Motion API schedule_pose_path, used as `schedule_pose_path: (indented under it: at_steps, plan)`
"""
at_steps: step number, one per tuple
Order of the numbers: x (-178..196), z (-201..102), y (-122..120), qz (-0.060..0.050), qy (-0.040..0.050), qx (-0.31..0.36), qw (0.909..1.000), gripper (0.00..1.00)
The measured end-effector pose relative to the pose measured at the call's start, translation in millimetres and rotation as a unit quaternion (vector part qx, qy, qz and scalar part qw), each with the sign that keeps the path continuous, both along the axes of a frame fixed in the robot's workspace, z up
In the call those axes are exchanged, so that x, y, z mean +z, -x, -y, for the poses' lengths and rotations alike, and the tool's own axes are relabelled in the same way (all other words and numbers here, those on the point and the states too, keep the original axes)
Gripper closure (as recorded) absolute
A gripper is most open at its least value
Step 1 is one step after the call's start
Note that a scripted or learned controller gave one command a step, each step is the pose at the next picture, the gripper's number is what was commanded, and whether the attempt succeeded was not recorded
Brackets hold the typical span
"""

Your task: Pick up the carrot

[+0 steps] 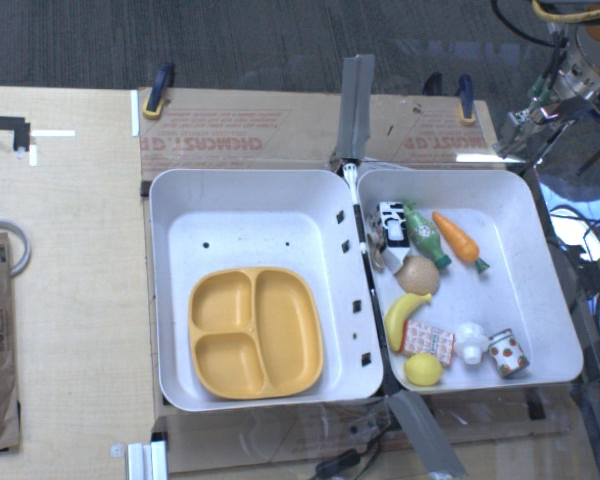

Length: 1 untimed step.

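**Bench and bins, viewed from above**

A pale wooden bench (60,268) stood before dark floor. The left bin (170,218) held a yellow divided plate (255,330). The right bin (540,258) held the carrot (456,237), lying near its far wall just beside a green bottle (427,237), with a banana (404,317) and lemon (423,370) nearer. My gripper (535,118) hung beyond the right bin's far corner; whether my jaws stood wide or narrow, I cannot tell.

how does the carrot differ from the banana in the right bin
The carrot is orange with a green tip; the banana is plain yellow. The carrot is straight and tapered; the banana is curved. The carrot lies near the bin's far side, the banana nearer the middle, beside the divider. Both lie flat, apart from the gripper.
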<state>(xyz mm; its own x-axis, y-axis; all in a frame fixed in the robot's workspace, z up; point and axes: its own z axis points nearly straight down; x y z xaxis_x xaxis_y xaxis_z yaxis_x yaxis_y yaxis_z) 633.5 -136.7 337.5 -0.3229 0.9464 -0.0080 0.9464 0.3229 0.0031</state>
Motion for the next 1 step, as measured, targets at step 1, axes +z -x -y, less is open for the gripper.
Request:
schedule_pose_path:
  at_steps: [1]
  plan:
    - [8.5, 0.6, -0.9, 0.001, 0.0007, 0.001, 1.0000, 1.00]
